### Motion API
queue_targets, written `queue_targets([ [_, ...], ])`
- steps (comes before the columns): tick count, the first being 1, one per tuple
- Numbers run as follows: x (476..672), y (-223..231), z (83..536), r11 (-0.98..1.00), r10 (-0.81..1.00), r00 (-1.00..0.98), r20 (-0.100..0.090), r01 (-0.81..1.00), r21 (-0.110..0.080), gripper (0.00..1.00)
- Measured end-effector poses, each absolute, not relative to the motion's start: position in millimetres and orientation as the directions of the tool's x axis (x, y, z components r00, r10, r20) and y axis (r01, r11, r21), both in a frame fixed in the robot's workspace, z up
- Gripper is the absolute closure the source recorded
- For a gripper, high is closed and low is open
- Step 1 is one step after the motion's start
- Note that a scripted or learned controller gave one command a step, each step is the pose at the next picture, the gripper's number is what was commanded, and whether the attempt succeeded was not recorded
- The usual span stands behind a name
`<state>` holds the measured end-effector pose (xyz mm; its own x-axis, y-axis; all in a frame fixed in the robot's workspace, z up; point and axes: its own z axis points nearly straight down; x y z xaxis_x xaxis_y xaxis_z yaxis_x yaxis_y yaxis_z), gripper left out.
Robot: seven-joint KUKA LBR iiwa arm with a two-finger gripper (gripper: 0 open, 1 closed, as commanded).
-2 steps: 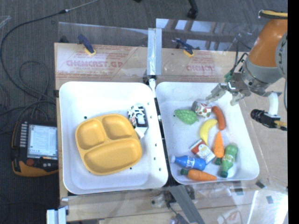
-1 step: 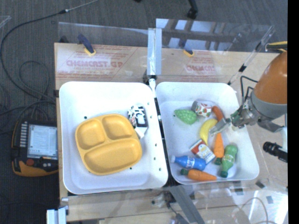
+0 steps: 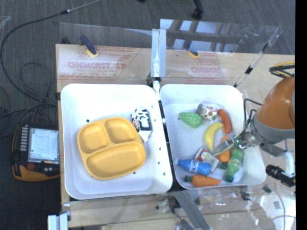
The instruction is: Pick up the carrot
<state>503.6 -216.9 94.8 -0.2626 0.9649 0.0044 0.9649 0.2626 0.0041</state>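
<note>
Two white bins (image 3: 67, 128): yellow tray (image 3: 111, 147) left, carrot (image 3: 206, 180) right; tool (image 3: 230, 145) state unclear.

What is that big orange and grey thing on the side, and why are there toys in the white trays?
That is a robot arm, reaching in from the right. The camera hangs above the bench and looks down at a slant. At the arm's tip is a gripper with two fingers, like a pincer. I cannot tell if anything is pinched in it.

There are two white bins. The left bin holds a yellow plate with sections and a small black and white toy. The right bin holds pretend food: a banana, a green bottle, a blue bottle, a green leafy thing, and a carrot near the front edge. The robot's job is picking up that carrot.
</note>
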Motion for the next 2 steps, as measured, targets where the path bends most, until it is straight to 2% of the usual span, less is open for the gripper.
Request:
queue_targets([
  [1,489.1,-169.3,91.7,0.410,0.912,-0.409,-0.018,0.912,0.013,0.00],
  [2,489.0,-169.3,91.7,0.409,0.912,-0.409,-0.017,0.912,0.014,0.00],
])
